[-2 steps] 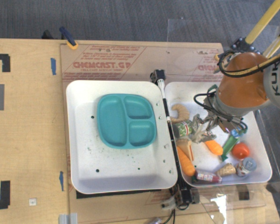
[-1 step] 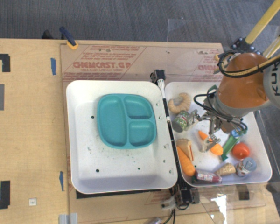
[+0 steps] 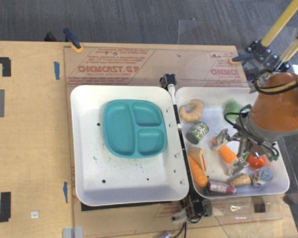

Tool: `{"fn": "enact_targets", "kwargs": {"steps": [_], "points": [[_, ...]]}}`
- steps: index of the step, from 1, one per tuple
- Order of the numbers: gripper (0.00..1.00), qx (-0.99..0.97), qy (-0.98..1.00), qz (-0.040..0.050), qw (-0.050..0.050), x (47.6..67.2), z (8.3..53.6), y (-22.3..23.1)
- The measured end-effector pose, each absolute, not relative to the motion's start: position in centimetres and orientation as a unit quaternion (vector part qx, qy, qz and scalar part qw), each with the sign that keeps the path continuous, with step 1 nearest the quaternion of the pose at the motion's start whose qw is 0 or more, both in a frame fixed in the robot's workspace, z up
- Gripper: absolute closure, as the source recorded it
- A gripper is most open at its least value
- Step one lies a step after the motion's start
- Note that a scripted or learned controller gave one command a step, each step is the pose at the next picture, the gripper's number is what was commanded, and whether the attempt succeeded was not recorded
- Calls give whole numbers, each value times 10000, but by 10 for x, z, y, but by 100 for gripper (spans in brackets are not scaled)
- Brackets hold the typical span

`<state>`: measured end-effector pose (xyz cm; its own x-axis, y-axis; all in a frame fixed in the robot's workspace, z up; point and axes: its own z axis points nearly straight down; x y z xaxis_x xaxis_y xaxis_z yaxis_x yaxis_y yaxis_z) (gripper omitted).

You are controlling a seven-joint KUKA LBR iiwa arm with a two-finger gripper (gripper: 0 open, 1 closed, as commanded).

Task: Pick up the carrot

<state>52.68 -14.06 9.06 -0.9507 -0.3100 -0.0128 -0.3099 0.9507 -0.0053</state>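
The right bin [image 3: 283, 182] is crowded; the gripper [image 3: 237, 155], its opening hard to tell, hovers by an orange piece [image 3: 227, 154], risking missing the carrot [image 3: 197, 171] at the left wall.

Arm [image 3: 277, 108] showing a broad orange band, bulbous, glossy. Black cables looping around it, trailing toward the right bin [image 3: 283, 182]. Gripper [image 3: 238, 155] showing thin metallic fingers, dark wiring tangled above.

A robotics lab: taped bench [image 3: 25, 133], two white bins [image 3: 84, 182], clamped cardboard [image 3: 149, 63].
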Motion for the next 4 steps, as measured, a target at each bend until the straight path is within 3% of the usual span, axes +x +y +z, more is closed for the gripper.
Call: {"fn": "enact_targets", "kwargs": {"steps": [1,2,3,4], "points": [[100,-1576,9874,-31,144,532,104,-139],[100,-1877,9821,-40,130,497,92,-133],[100,-426,9990,-14,110,561,92,-107],[100,-1613,9869,-3,9,484,93,-134]]}}
